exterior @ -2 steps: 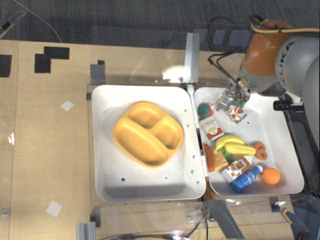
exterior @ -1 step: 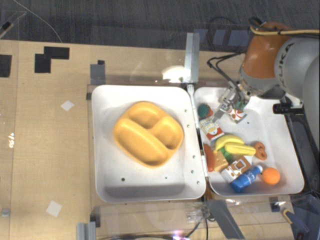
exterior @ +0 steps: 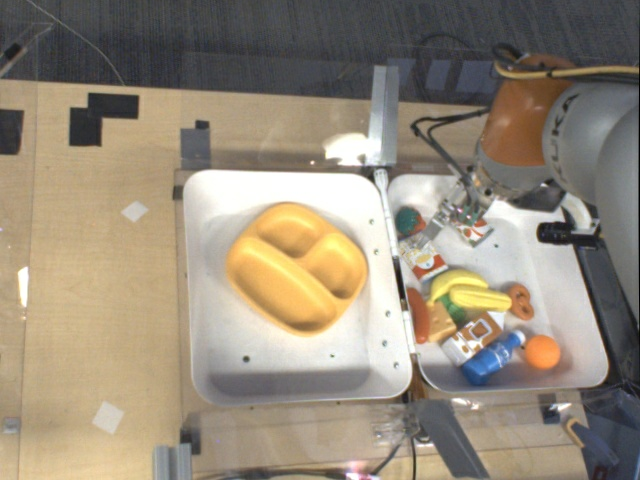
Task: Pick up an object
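Gripper [exterior: 462, 208], closure indeterminate, hovered at right bin's [exterior: 590, 368] twelve o'clock, just beside small red-white packet [exterior: 474, 231]; advised centring before descent.

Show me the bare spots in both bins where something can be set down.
Left bin: bare floor rings the yellow tray, widest along the near edge. Right bin: free strip along its right side, past the pretzel and orange. Crowded beside the divider, around the banana.

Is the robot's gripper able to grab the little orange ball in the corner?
Probably yes. The small round orange ball lies uncovered in the right white bin, beside the blue bottle, and the gripper hangs over that same bin.
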